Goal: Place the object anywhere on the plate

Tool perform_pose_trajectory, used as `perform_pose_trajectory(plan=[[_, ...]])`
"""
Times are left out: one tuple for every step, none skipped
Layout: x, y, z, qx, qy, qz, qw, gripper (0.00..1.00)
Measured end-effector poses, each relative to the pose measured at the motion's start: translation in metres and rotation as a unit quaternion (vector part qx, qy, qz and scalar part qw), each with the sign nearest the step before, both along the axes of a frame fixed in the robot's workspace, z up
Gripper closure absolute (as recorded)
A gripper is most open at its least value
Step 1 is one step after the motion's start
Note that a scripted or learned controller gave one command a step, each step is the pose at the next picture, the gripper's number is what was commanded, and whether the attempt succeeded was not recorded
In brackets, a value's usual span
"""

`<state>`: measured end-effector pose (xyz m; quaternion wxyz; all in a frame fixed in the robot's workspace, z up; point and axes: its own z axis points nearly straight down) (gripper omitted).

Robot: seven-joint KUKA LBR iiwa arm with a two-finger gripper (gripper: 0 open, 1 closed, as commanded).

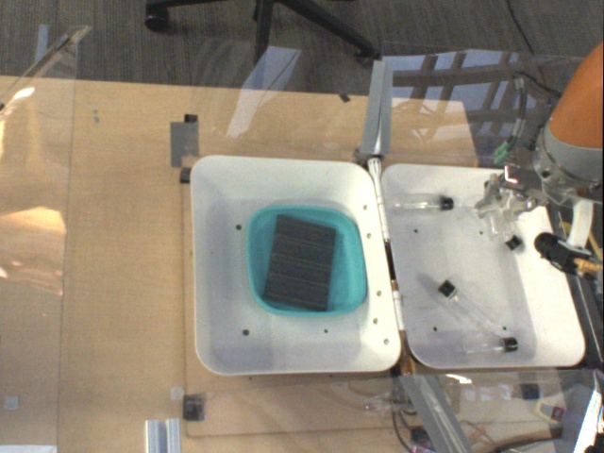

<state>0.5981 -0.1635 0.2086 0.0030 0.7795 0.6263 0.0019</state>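
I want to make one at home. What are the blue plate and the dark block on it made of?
The blue plate looks like smooth plastic: an even teal colour with soft, rounded edges. The dark block lying on it looks matte, perhaps foam or rubber: it is dull dark grey with fine ridges across its top. The view cannot settle it.

I am looking down into a robot lab. A light wooden bench point(104, 281) holds two white bins point(217, 253) set side by side, with metal brackets point(184, 142) fixed around them. Past the far edge is grey carpet point(85, 8) and the black legs of a rolling office chair point(269, 3). Loose wires point(524, 26) run at the far right, and clear plastic sheets point(57, 187) shine on the left.
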Motion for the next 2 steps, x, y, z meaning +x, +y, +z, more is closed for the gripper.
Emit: perform_pose_trajectory(plan=[[-0.048,0.07,-0.036,0.0014,0.003,-0.016,0.9999,1.0],[-0.039,0.168,-0.024,0.0011,0.001,0.058,0.9983,1.0]])
